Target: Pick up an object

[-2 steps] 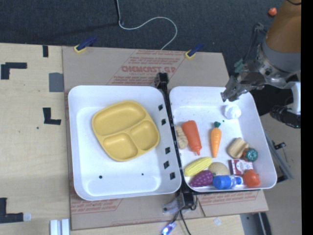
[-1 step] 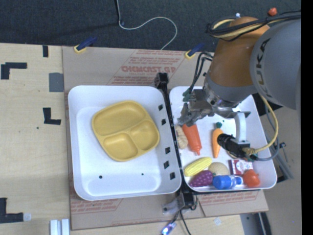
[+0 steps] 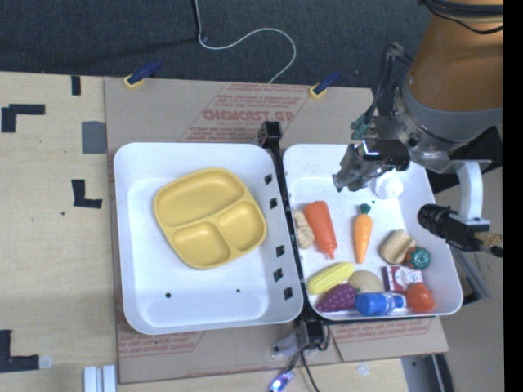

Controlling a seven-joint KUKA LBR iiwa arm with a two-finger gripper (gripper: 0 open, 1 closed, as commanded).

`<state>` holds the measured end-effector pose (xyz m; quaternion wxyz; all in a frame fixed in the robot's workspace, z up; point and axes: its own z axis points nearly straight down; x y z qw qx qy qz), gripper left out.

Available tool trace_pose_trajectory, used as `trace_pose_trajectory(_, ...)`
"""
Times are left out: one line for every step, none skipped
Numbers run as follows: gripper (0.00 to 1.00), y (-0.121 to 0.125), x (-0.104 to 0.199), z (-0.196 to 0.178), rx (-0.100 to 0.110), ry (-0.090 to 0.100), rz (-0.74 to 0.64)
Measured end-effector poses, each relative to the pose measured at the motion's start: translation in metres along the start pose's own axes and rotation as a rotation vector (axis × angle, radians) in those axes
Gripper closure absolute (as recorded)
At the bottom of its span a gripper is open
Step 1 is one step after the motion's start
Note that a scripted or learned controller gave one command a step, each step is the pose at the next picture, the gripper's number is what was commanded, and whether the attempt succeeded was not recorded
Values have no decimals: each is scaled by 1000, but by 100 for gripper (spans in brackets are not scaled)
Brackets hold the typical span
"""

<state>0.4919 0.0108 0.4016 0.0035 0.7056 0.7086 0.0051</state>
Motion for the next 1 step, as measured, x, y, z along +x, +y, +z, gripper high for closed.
trace_pose_trajectory(100,-8,55,-7,12,-2,-1)
